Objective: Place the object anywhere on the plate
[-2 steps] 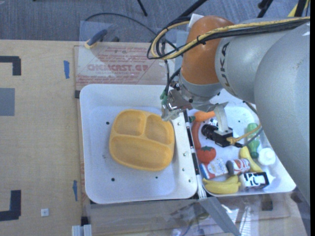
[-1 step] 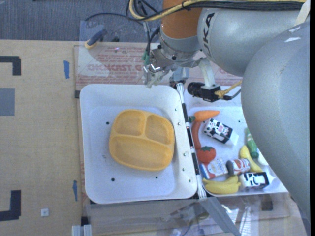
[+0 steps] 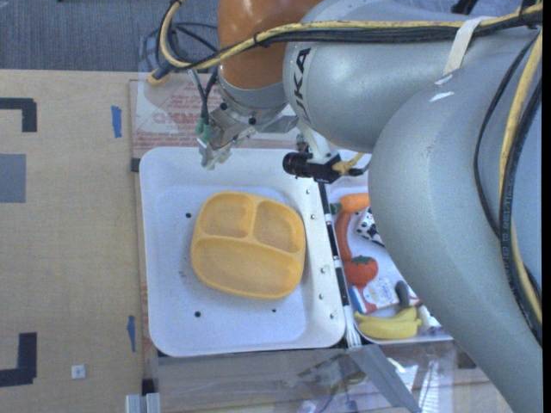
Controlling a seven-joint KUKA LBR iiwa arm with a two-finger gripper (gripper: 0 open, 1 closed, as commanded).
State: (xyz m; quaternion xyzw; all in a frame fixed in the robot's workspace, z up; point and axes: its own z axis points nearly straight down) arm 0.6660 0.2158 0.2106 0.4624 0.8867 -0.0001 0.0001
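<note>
An orange-yellow plate (image 3: 249,244) with three compartments lies in the middle of the left white bin (image 3: 164,256), and nothing rests on it. My gripper (image 3: 210,157) hangs over the far edge of that bin, just beyond the plate's far left corner. I see nothing held at its tip. The big grey arm covers most of the right bin (image 3: 337,295).
In the visible strip of the right bin lie an orange carrot (image 3: 354,202), a long red piece (image 3: 343,231), a red tomato-like fruit (image 3: 362,269), a banana (image 3: 387,325) and a black-and-white spotted thing (image 3: 368,224). Brown board (image 3: 69,231) lies left of the bins.
</note>
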